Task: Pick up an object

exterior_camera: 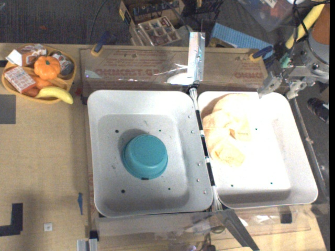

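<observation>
Teal bowl (145, 156); pale yellow cloth (226, 135)

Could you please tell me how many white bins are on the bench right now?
2. The left bin holds a teal bowl. The right bin sits beside it and holds a pale yellow cloth in its left half. Nothing looks likely to hide another bin.

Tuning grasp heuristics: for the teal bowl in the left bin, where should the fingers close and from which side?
The teal bowl appears to lie upside down, base up, near the middle of the left bin. Its rim probably sits flush on the floor, so there's no lip to pinch. Best bet: come straight down from above and close across the narrower raised base. Likely slippery; the sides are smooth and rounded.
</observation>
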Motion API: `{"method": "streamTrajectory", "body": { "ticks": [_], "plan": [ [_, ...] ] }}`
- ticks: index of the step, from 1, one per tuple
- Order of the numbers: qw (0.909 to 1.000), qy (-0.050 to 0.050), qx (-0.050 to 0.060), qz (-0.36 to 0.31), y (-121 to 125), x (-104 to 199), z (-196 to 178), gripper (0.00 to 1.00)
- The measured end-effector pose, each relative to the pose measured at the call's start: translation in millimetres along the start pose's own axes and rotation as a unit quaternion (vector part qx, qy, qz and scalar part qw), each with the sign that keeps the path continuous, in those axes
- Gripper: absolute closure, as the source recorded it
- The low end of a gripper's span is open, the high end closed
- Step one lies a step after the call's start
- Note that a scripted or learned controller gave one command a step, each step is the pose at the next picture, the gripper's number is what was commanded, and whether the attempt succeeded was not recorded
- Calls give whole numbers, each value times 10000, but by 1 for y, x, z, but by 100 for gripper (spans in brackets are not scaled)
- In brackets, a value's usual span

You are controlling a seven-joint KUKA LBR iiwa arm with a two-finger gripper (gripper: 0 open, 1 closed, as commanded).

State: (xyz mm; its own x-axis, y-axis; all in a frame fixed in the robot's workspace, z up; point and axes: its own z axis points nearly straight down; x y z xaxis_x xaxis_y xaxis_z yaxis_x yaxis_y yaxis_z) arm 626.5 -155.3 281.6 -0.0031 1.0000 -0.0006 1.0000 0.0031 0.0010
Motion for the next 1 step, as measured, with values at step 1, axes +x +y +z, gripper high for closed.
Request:
{"method": "streamTrajectory", "body": {
  "ticks": [1],
  "plan": [
    [9997, 0, -1, -239, 0, 18, 164, 0]
  ]
}}
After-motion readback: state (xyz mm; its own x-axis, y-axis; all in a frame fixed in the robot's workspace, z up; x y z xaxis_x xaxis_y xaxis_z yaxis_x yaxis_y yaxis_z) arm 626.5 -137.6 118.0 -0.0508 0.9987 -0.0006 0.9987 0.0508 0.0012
